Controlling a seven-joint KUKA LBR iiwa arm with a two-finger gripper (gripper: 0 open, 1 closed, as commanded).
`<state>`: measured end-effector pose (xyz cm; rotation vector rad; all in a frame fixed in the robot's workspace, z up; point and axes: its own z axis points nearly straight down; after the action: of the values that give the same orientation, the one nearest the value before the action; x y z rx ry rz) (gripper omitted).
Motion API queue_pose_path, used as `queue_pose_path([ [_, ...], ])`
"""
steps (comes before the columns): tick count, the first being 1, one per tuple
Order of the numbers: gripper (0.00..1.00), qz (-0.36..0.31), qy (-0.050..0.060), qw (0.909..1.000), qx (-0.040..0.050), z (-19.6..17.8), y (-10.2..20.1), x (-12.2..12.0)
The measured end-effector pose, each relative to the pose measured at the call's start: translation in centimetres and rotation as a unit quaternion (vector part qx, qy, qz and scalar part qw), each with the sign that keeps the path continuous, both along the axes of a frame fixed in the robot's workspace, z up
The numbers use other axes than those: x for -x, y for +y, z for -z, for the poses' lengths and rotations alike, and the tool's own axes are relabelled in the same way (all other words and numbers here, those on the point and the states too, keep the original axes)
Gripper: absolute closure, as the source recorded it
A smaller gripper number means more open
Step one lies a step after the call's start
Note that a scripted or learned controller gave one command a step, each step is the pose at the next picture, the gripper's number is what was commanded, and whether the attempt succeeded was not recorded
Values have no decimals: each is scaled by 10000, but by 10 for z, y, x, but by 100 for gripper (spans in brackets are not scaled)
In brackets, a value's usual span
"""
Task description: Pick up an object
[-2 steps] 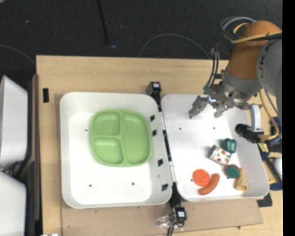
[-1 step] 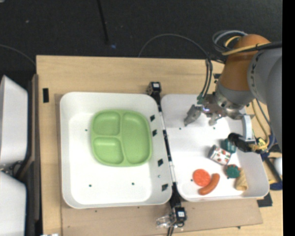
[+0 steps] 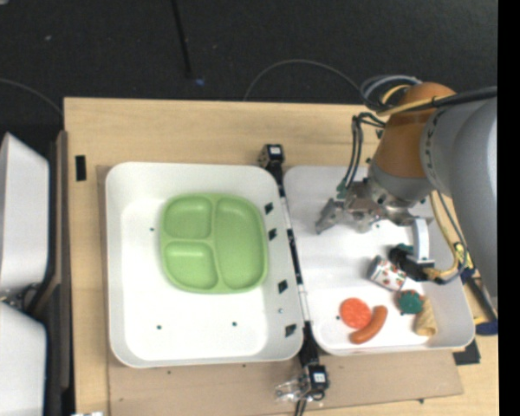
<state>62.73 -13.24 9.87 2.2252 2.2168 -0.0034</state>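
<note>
Right, my tool [image 3: 354, 215] hangs over the right bin [image 3: 329, 250], upper part; can't tell its state. Objs at bin's bottom: red tomato [image 3: 355, 311], sausage [image 3: 369, 325], small can [image 3: 387, 274], well apart from tool.

My bins [image 3: 139, 336] are white; divided plate [image 3: 214, 242] lt green. Tomato [image 3: 355, 312] red-orange, sausage [image 3: 369, 324] orange-brown, my wrist band [image 3: 403, 146] orange.

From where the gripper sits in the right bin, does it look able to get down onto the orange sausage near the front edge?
Probably yes. The gripper hangs over the back of the right bin, and the sausage lies in the open at the front, top uncovered. The red round piece touches its side, which could crowd a finger.
</note>
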Motion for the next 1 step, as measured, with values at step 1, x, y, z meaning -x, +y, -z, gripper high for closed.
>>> queue_pose_path([
  [1, 100, 15, -27, 10000, -1, -14, -1, -1],
])
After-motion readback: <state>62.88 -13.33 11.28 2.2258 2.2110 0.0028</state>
